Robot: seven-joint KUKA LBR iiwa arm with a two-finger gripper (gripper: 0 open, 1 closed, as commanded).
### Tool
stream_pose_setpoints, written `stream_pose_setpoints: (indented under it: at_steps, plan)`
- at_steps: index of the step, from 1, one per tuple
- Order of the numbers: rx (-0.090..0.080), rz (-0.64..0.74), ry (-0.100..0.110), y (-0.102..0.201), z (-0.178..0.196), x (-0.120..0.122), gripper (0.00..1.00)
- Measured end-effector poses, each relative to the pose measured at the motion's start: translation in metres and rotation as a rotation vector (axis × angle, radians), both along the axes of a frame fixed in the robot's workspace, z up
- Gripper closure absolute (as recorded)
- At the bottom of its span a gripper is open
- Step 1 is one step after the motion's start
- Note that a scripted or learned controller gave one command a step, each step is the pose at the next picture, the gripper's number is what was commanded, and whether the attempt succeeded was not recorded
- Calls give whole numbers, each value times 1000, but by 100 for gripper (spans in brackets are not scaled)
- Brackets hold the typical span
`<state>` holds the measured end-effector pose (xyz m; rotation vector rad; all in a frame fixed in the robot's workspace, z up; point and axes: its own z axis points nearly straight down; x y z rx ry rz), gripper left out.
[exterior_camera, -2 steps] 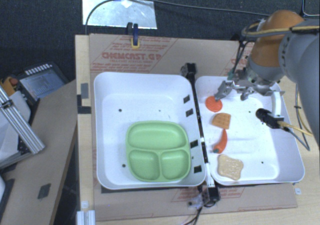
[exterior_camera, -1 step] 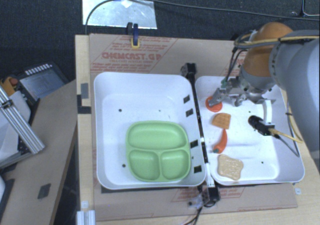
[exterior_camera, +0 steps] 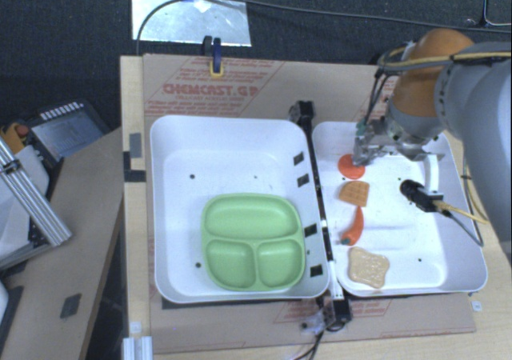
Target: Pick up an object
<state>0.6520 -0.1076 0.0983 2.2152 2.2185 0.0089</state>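
Four food pieces sit in the right bin [exterior_camera: 416,246]. The red-orange disc [exterior_camera: 348,167] lies at the bin's ten o'clock, near the left wall, with the gripper [exterior_camera: 362,155] at the disc's one o'clock edge; whether the pincer is apart or together I cannot tell. Toward the disc's six o'clock come a waffle square [exterior_camera: 354,193], a red pepper [exterior_camera: 354,226], then a toast slice [exterior_camera: 368,268]. The left bin [exterior_camera: 232,154] holds a green divided plate [exterior_camera: 252,240].

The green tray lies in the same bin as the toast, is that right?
Not quite. The green tray lies in a different bin from the toast. The camera view shows the tray in the left bin and the toast in the right bin.
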Motion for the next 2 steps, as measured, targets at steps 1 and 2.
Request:
stream_pose_setpoints:
  at_steps: [1,2]
  plan:
    - [0,3,2,4,50,10,100]
    - [0,3,2,3,95,8,100]
